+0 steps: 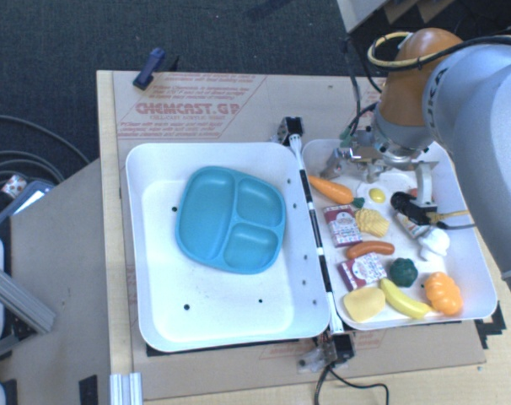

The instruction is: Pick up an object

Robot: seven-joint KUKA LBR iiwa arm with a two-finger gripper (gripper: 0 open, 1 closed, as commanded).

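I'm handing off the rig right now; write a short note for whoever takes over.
Gripper: low over the back of the right bin; finger state unreadable, nothing seen held.
Things: carrot, corn, sausage, banana and small orange pumpkin all lie in the right bin. Blue divided plate sits in the left bin.
Done: no pick evident.
Left: grasp one object and lift it.

Arm enters from the right of the camera view; broad grey link fills the upper right corner. Orange band sits above the wrist, cabling looped over it. Wrist points down, tool end toward the lower left of the band. Gripper (396,169) hangs below the wrist flange; finger state not resolvable at this angle.
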